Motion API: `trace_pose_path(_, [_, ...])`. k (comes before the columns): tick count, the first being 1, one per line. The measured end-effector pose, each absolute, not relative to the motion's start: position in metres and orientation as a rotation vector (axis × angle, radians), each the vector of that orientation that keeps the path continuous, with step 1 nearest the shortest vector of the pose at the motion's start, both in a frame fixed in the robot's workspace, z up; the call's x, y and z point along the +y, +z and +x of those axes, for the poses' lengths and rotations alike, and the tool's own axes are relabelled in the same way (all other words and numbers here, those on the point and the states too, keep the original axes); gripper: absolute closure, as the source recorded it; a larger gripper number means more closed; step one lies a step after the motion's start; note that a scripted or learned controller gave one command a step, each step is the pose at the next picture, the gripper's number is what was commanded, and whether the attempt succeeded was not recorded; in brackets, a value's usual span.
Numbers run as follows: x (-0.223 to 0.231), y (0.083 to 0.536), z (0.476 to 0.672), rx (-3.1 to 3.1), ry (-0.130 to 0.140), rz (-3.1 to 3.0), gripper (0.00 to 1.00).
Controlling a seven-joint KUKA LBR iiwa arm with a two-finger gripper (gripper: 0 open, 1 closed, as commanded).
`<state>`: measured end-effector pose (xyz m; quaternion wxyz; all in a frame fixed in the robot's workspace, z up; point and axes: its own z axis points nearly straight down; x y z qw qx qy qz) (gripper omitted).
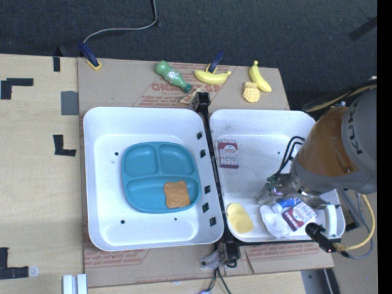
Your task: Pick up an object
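Note:
My gripper [274, 192] reaches down into the right bin [257, 124] near its front right. The grey wrist with its orange band [324, 149] hides much of it. Just in front of the gripper lie a white bottle with a blue cap [275, 218] and a red-and-white packet [300, 214], close to the gripper or touching it. A yellow rounded object [240, 218] rests at the bin's front left. A small red-and-white carton [228, 153] lies near the bin's back left, apart from the gripper.
The left bin [101, 164] holds a blue divided plate [153, 167] with a slice of toast [177, 195] on it. Behind the bins, on the cardboard, lie a green bottle [171, 75], two bananas [211, 76] [259, 78] and a yellow corn piece [250, 92].

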<state>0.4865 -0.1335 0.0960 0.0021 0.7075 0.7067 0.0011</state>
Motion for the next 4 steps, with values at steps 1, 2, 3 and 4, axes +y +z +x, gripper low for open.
trace_pose_path(1, [-0.196,0.199,0.484,2.219,-0.001,2.221,1.00])
trace_pose_path(2, [-0.195,0.199,0.484,2.221,-0.001,2.222,0.00])
trace_pose_path(3, [-0.109,0.155,0.505,2.226,-0.001,2.221,0.00])
trace_pose_path(4, [-0.077,0.184,0.577,2.223,0.000,2.220,0.00])
